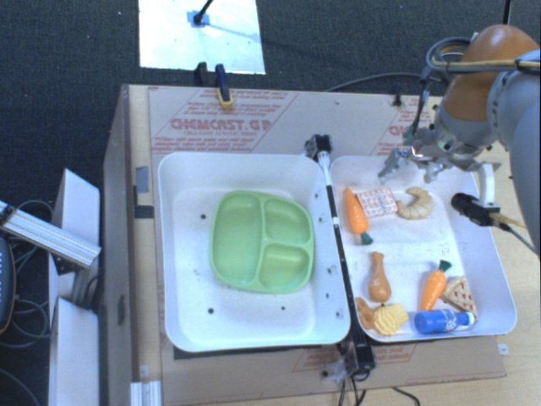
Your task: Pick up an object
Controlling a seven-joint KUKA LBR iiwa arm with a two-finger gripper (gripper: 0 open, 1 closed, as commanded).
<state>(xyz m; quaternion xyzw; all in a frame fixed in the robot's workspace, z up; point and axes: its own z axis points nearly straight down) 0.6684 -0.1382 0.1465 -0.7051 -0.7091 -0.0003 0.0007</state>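
The grey robot arm with its orange band comes in at the upper right of the frame. Its claw [416, 161] hangs over the top edge of the right white bin [489, 265], with its two fingers spread apart and nothing between them.

Just below the claw lie a tan toy croissant [415, 203] and a flat pink-checked wafer [375, 202]. A long orange toy carrot [356, 213] lies just left of the wafer, near the wall between the two bins. Lower down sit a brown toy chicken leg [378, 279], a smaller orange carrot [434, 286], a waffle-like wedge [461, 294], a blue bottle lying on its side [440, 320] and a yellow corn piece [389, 318].

The left white bin [190, 193] holds a light green plastic tray with sections [260, 241]. Both bins rest on the brown desk [254, 112].
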